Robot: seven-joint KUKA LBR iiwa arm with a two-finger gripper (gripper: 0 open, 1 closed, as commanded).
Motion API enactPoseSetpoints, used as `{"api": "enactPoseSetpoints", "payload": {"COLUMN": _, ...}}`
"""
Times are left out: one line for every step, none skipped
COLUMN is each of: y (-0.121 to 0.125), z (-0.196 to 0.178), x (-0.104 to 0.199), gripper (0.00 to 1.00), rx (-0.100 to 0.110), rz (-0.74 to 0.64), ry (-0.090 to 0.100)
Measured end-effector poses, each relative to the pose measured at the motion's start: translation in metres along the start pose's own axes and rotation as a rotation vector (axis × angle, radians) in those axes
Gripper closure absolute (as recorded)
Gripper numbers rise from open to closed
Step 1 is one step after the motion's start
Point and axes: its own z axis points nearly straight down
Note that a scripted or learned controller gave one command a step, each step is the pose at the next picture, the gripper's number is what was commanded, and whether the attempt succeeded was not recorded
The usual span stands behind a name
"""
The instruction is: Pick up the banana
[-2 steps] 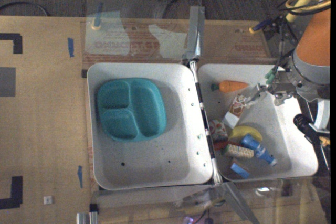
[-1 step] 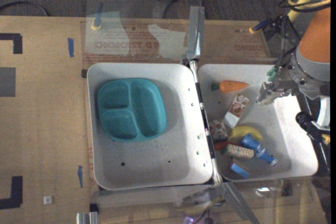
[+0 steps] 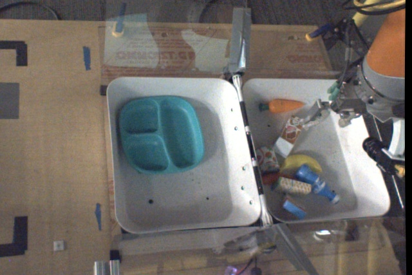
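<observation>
Banana [image 3: 302,163] lies in the right bin [image 3: 351,193], toward its lower left, a yellow curved shape partly covered by a blue toy [image 3: 317,181] that crosses its lower edge; only its upper arc shows, and that arc runs roughly left to right. Just beside it on the left sits a small packet [image 3: 291,132], and an orange carrot [image 3: 283,106] rests near the bin's top wall. The gripper [image 3: 320,110] hangs over the upper part of the same bin, reaching in from the right below the arm's orange band, with nothing visibly held between its tips; whether the jaws are open or closed cannot be told at this slant. From the gripper the banana lies down and slightly left, near but clearly apart. The coming move likely calls for travelling that way and descending across the fruit's short width, clear of the blue toy. The left bin [image 3: 187,203] holds a teal divided plate [image 3: 161,133].
</observation>
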Motion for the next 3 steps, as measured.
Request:
{"api": "enactPoseSetpoints", "payload": {"y": -0.028, "z": 0.099, "x": 0.011, "gripper": 0.00, "rx": 0.004, "rz": -0.350, "ry": 0.003}}
{"api": "enactPoseSetpoints", "payload": {"y": -0.017, "z": 0.161, "x": -0.018, "gripper": 0.00, "rx": -0.005, "rz": -0.372, "ry": 0.001}}
{"api": "enactPoseSetpoints", "payload": {"y": -0.016, "z": 0.150, "x": -0.024, "gripper": 1.00, "rx": -0.011, "rz": -0.362, "ry": -0.006}}
